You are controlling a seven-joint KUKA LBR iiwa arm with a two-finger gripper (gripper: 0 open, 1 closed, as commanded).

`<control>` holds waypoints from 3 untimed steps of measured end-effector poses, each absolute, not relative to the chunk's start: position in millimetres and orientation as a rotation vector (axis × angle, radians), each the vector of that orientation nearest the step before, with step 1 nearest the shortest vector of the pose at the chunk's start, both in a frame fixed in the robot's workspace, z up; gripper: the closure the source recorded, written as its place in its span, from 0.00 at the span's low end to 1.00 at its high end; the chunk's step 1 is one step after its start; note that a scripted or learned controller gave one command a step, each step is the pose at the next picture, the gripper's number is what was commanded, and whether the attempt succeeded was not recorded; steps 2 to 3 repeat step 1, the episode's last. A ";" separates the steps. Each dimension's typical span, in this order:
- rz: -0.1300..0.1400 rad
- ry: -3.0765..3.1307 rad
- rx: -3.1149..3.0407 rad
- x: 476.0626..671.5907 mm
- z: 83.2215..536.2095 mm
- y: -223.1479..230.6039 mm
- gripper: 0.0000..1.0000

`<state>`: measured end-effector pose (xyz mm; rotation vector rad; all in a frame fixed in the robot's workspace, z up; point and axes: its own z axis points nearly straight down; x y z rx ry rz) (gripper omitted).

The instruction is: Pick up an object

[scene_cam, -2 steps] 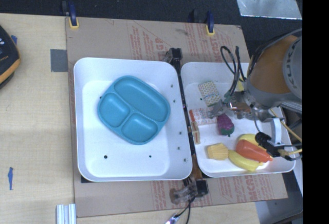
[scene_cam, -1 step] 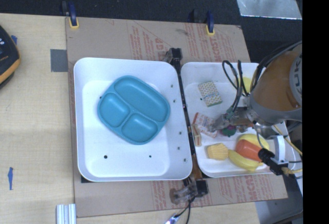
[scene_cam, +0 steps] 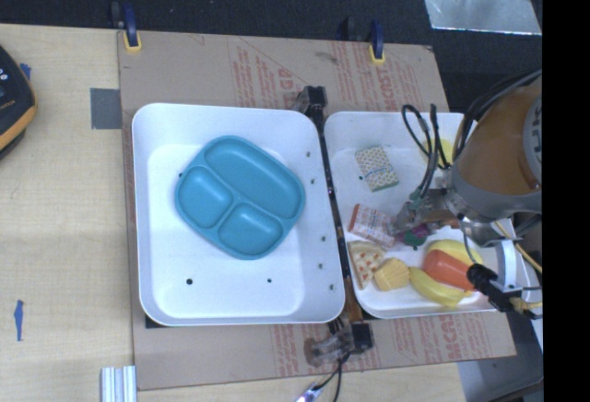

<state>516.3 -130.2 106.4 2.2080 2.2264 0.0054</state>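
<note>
Objects to pick: toy foods lie in the right bin [scene_cam: 343, 206], near its front and middle; the gripper [scene_cam: 417, 223] sits low among them, just above a small dark purple-and-green item [scene_cam: 408, 234].
Candidates nearby: a red-and-white packet [scene_cam: 369, 223] just left of the gripper; a pizza slice [scene_cam: 364, 262] and a yellow cheese-like wedge [scene_cam: 391, 275] at the front; a banana [scene_cam: 437, 289] with an orange-red piece [scene_cam: 446, 267] lying on it; a patterned green-white block [scene_cam: 376, 167] further back, well apart from the rest.
Gripper state: I cannot tell whether it is open or closed, or whether anything is between its tips; the wrist and cables cover that spot.
Doing the step well: my judgement is that the item under the gripper is the natural target. A straight descent centred on it, closing only once low enough, should keep the packet from being nudged. Lifting straight up before any sideways move would avoid dragging neighbours against the bin wall.
Risk: the front pieces lie crowded and touching, so a grasp there may catch two things or slip off the banana's curve.
Left bin [scene_cam: 147, 206]: holds a blue divided plate [scene_cam: 240, 195], away from the action.
Hard to make out: the arm [scene_cam: 498, 160] is cut off at the right; the dark item's identity is unclear; the bin's right rim is hidden behind the arm.
Surroundings: both bins rest on cardboard [scene_cam: 230, 68] on the table [scene_cam: 55, 253].
</note>
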 end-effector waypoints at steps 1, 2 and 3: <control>-0.001 2.228 2.218 574.8 192.1 -61.8 1.00; -0.001 2.228 2.218 574.8 192.1 -61.8 1.00; -0.001 2.228 2.218 574.8 192.1 -61.8 1.00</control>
